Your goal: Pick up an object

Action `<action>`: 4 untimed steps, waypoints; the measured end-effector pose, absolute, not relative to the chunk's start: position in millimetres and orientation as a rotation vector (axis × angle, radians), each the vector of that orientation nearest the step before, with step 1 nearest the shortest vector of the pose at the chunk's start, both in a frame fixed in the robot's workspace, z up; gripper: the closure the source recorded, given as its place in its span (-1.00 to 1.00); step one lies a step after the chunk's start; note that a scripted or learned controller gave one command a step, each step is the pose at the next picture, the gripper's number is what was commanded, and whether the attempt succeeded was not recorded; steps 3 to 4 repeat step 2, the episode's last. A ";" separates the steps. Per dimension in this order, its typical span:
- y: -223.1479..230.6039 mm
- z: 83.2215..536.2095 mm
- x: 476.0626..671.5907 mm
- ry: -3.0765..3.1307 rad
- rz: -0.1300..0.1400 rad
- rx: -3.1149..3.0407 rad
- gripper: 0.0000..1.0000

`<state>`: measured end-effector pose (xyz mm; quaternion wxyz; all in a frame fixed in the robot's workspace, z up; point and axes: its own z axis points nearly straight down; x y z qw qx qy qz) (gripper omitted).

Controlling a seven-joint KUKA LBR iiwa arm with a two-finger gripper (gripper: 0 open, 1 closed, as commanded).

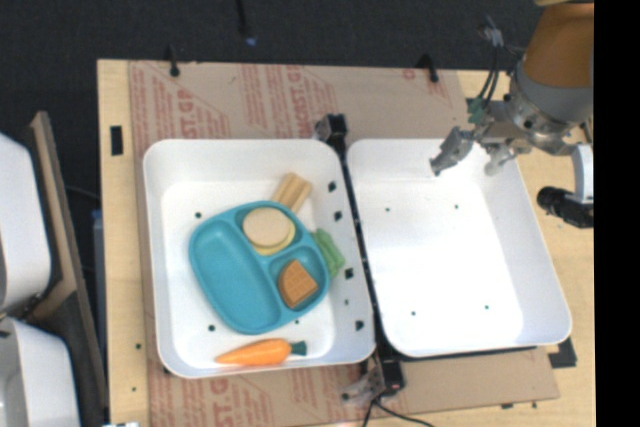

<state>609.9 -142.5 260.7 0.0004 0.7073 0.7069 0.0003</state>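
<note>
My gripper hangs over the far right corner of the right bin, its two fingers spread open with nothing between them. The left bin holds a blue divided tray. A round tan disc and a brown toast-like piece rest in the tray's compartments. A wooden block lies just beyond the tray, a green piece sits at its right side, and an orange carrot lies along the bin's near wall.
Both bins sit on a cardboard-covered bench. A black clamp stands at the far end of the gap between the bins. White equipment is at the left edge.
</note>
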 end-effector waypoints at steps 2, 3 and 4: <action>-199.0 231.1 632.1 2.218 0.001 2.223 -1.00; -199.0 231.1 632.1 2.218 0.001 2.223 -1.00; -199.0 231.1 632.1 2.218 0.001 2.223 -1.00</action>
